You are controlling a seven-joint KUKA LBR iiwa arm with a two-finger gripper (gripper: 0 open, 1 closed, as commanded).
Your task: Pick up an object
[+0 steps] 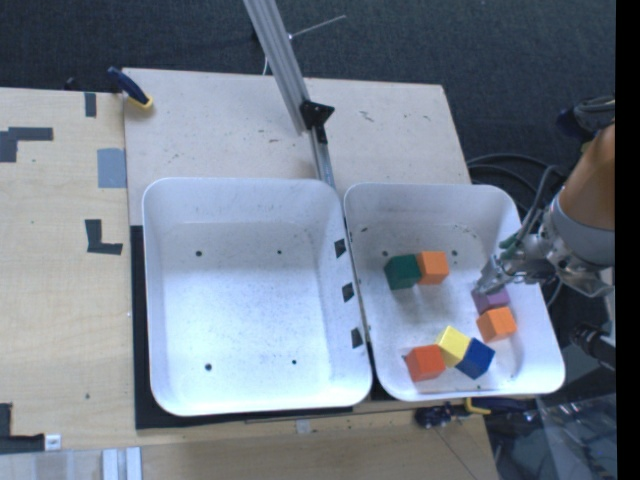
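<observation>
Purple block (pixel 491 296) under the pincer (pixel 495 280), right bin (pixel 420 200), orange block (pixel 497 323) just beside.

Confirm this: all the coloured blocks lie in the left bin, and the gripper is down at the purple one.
Wrong on the bin. The camera view shows the blocks in the right bin; the gripper is indeed down at the purple block.

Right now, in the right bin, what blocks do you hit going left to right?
green block → red block → yellow block → blue block → purple block, under the end effector
</observation>
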